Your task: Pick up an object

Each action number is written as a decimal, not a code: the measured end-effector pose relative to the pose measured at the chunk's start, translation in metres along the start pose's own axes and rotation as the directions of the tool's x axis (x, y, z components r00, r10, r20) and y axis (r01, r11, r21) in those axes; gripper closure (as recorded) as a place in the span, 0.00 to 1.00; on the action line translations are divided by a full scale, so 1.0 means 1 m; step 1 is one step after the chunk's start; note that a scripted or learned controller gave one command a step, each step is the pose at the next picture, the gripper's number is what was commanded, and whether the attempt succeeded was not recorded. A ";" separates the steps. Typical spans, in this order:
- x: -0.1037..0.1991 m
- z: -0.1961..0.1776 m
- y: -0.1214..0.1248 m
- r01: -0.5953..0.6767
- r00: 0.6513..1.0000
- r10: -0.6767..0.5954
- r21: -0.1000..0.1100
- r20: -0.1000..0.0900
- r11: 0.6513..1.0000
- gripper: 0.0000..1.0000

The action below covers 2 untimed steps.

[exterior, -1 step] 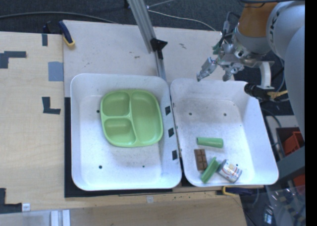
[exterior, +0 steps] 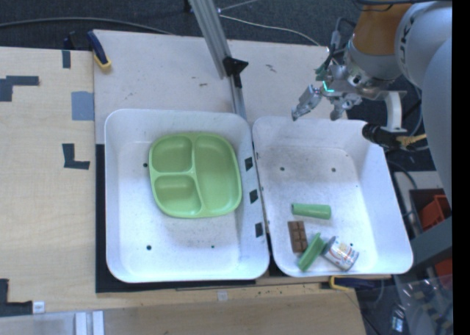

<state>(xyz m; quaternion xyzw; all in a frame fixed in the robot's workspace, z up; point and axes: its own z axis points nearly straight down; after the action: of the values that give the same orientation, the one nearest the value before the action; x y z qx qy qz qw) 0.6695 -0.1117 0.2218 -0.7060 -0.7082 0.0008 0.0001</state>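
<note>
Objects: 4 small items lie in the right bin [exterior: 382,179], all grouped at its near end, well away from the pincer and toward the camera from it.
Green cylinder [exterior: 311,211]: lies flat on its side, the item closest to the pincer, apart from the others, so probably the easiest to reach.
Brown block [exterior: 297,236]: flat on the bin floor, just beyond the cylinder as seen from the pincer.
Green stick [exterior: 311,251]: tilted, lying just beside the brown block and touching or nearly touching the can.
Small can [exterior: 341,254]: on its side, farthest from the pincer, close to the bin's near wall, which would crowd a grasp.
Pincer [exterior: 317,103]: 2 fingers spread apart with nothing between them, hanging over the far rim of the right bin, raised above the floor; this looks like a start pose before a descent.
Green tray [exterior: 195,175]: 3 compartments, sitting in the left bin [exterior: 117,201], off to the pincer's side across the divide between the 2 bins.
Stage: judged as approach only; no item is grasped yet.
</note>
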 end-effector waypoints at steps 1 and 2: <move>0.004 0.065 0.001 0.000 1.000 0.000 0.006 0.000 1.000 0.00; -0.004 0.115 0.002 -0.001 1.000 0.001 0.006 0.000 1.000 0.00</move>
<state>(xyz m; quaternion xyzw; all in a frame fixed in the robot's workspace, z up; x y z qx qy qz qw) 0.6718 -0.1157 0.1071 -0.7065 -0.7077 0.0031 0.0022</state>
